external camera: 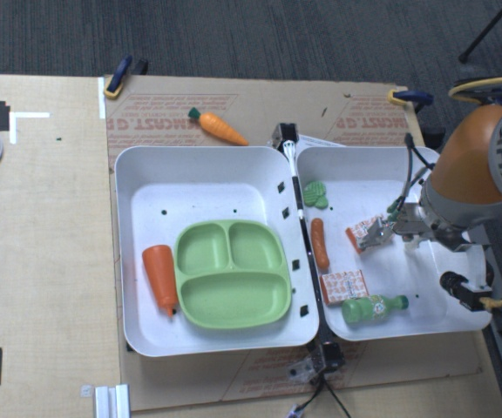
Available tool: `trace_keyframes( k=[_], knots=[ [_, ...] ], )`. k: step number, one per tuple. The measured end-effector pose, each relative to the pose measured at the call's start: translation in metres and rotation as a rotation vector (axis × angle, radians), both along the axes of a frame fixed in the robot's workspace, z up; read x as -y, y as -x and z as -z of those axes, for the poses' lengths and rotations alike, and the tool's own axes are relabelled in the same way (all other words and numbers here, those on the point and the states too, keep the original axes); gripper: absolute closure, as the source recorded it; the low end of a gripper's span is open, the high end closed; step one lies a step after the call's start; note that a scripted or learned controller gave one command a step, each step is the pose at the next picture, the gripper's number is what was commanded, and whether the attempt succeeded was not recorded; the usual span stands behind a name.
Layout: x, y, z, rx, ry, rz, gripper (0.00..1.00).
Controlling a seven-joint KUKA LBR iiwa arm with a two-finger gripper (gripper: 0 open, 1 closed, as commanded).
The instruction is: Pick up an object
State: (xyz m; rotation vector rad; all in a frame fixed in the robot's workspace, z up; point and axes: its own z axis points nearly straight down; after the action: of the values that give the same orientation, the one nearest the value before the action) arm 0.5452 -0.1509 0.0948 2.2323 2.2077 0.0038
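Hand [375,236] sits low in the right bin [447,316], right at a small red-and-white packet [362,232]; fingertips are touching or overlapping its right edge, but whether they are spread or clamped can't be told from this angle, and nothing shows the packet clearly pinched between them. Likely target is that packet, lying near the middle of the right bin, tilted, flat and thin, looks like a crinkly wrapper or small carton, red with white print. Risks: a flat packet gives the fingers little to bite, so they may skate over the top or shove it sideways toward the bin wall; a corner-only pinch could let it swing out and drop on lift. Red sausage [320,243] lies just left by the divider, and a nudged packet could slide into it. A second red patterned box [342,283] and a green bottle [371,307] lie nearer the front, a green leafy piece [315,194] toward the back; all apart from the hand. Left bin [138,320] holds a green divided plate [233,273] and an orange cylinder [159,277]; a toy carrot [219,126] lies on the desk [42,259] behind the bins.
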Motion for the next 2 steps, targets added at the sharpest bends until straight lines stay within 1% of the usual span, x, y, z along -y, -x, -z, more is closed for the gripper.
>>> trace_keyframes(
  k=[1,2],
  knots=[
    [-0.053,-0.035,-0.001,0.004,0.002,-0.108,0.0],
    [-0.051,-0.036,-0.011,0.005,0.004,-0.105,1.0]
  ],
)
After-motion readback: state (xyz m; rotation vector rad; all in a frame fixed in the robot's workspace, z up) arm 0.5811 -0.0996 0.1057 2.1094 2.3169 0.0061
